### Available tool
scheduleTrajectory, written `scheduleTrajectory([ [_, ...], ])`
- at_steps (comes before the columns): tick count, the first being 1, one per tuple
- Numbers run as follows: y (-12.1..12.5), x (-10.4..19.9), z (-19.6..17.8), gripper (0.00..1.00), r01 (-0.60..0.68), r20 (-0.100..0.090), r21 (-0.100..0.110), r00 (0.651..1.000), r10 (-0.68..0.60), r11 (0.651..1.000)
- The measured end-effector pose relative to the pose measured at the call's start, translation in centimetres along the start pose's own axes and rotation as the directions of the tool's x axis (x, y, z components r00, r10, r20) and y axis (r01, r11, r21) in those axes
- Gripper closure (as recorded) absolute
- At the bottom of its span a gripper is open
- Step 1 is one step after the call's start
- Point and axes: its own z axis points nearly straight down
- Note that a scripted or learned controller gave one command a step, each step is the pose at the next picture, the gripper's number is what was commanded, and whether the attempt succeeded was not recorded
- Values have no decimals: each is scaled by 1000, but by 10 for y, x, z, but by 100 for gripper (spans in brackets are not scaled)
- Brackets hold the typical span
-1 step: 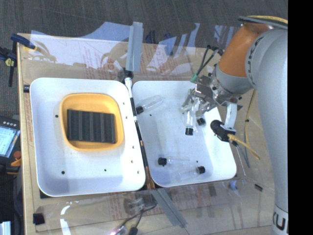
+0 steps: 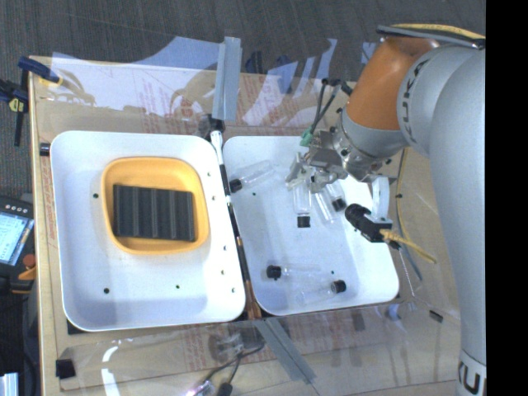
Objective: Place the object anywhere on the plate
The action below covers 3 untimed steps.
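While the gripper [image 2: 318, 172] hangs over the right bin's [image 2: 375, 283] far edge, clear tube-like objects [image 2: 304, 275] with black caps lie near that bin's near edge. I cannot tell its opening. The yellow plate [image 2: 122, 176], rounded and ribbed dark, sits in the left bin [image 2: 82, 295]. The grey arm [image 2: 437, 97] bends in from the right.
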Motion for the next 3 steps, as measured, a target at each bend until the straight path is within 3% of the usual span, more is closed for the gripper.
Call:
scheduleTrajectory([
  [1, -3, 44, 7, 100, 271, 1, -1, 963, -271, 963],
  [2, 3, 91, -28, 100, 469, 5, -5, 883, -469, 883],
  [3, 13, 124, -1, 100, 604, 4, -2, 797, -604, 797],
])
